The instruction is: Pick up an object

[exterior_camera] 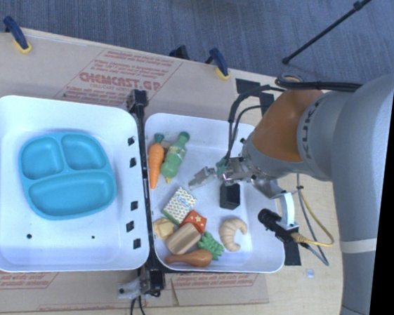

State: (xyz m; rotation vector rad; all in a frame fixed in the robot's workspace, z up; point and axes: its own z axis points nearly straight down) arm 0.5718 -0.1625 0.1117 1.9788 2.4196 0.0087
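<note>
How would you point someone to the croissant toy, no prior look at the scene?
Take the right-hand white bin, the one under the arm. Look near its front right corner: the croissant lies just right of the heap of toy food. It is the lone pale tan, ridged crescent; its neighbours are green, red or sausage-shaped.

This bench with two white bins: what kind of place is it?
Probably a robot test lab: a grey arm with an orange band, small plastic toy food in the right white bin, and blue clamps holding cardboard.
</note>
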